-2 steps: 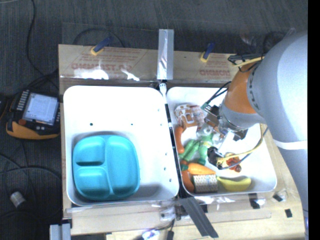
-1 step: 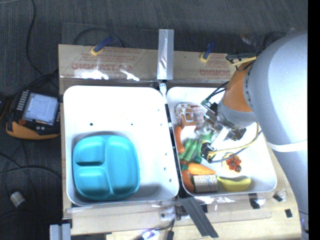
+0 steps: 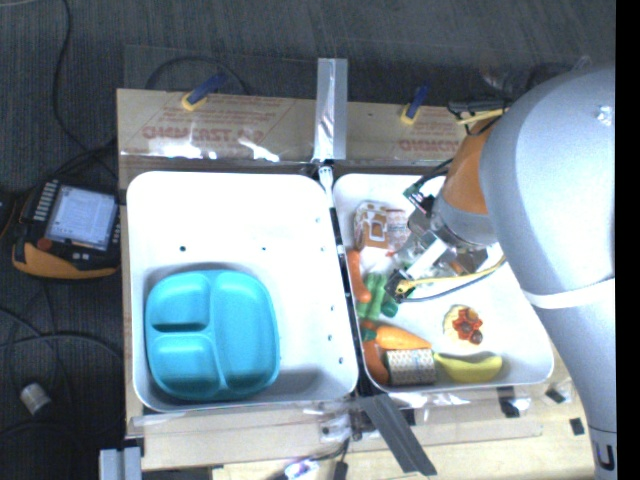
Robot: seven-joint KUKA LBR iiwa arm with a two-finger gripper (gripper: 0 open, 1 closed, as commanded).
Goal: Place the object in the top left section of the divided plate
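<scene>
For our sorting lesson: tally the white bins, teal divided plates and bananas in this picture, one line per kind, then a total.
White bins: 2
Teal divided plate: 1
Banana: 1
Total: 4

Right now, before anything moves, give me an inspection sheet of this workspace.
Surface: left bin and right bin, white, side by side.
Job's things: teal divided plate in the left bin, toward the view's lower left; which object is to be placed, cannot tell.
Clutter: in the right bin, wrapped snack, carrot, green piece, banana, grey ridged block.
Grippers: hand low over the right bin, above the green piece.
Cables: black cable loops behind the cardboard.
Surroundings: handheld pendant on the carpet, left of the bins.
</scene>
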